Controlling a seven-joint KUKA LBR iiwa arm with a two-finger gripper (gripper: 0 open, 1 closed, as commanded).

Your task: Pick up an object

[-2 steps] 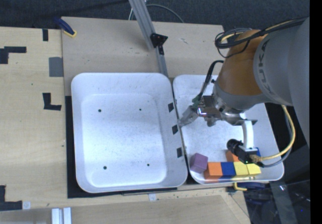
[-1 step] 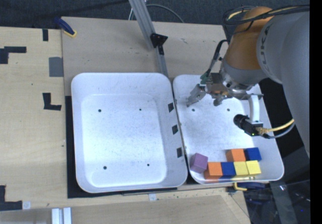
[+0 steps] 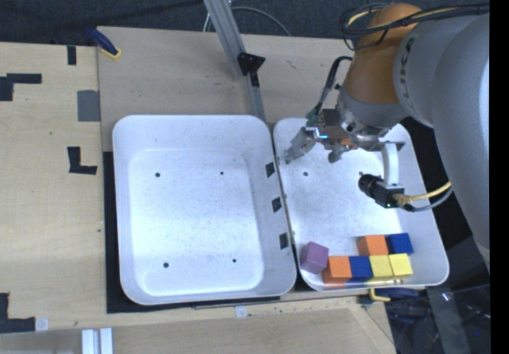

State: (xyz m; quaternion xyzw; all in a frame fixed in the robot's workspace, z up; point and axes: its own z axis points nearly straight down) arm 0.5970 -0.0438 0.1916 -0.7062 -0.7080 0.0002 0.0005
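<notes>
Several small blocks lie along the near edge of the right bin (image 3: 318,193): a purple block (image 3: 315,255), an orange block (image 3: 339,267), a blue block (image 3: 360,266), yellow blocks (image 3: 390,265), and behind them a second orange block (image 3: 372,246) and a second blue block (image 3: 398,243). My gripper (image 3: 316,153) hangs over the far left part of the right bin, well away from the blocks. Its fingers are spread open with nothing between them.
The left bin (image 3: 135,145) sits beside the right one, their rims meeting in the middle. A slanted metal pole (image 3: 223,14) rises behind the bins. A cable and a black fitting (image 3: 378,188) hang from the wrist over the right bin.
</notes>
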